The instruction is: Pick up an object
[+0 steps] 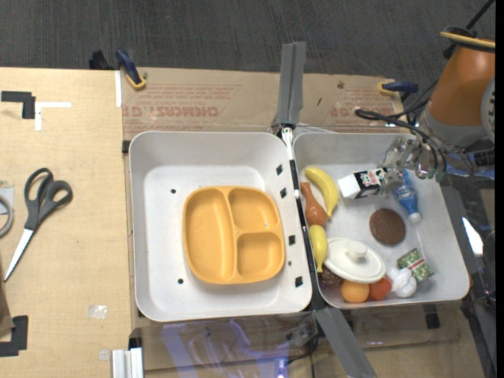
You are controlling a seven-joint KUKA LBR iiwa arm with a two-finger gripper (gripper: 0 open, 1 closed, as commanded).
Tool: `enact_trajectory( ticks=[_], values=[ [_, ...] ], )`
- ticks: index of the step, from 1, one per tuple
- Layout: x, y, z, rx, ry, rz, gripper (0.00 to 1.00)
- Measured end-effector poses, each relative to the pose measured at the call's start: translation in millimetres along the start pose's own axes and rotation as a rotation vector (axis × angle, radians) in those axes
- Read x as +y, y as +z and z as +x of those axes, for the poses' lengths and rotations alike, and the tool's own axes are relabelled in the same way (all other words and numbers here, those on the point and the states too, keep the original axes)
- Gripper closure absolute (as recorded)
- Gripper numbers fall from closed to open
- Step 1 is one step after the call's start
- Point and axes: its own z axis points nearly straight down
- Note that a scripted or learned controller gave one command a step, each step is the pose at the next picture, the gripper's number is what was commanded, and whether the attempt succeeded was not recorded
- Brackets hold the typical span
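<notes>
Where fingers (400, 162) hover, a carton (361, 183) lies beside.

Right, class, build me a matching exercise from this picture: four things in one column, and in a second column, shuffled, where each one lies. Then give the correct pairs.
Things:
1. orange divided tray
2. scissors
3. banana
4. green carton

Places:
A. on the wooden bench, left of both bins
B. near the front right corner of the right bin
C. in the middle of the left bin
D. in the right bin, close to the wall between the bins

Pairs: 1-C, 2-A, 3-D, 4-B
</notes>
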Motion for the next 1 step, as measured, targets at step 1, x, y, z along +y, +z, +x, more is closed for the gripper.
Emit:
enact_trajectory(
  ticks=[1],
  values=[
    [-11.4, 8.2, 53.9, 0.004, 0.265, 0.0, 1.0]
  ],
)
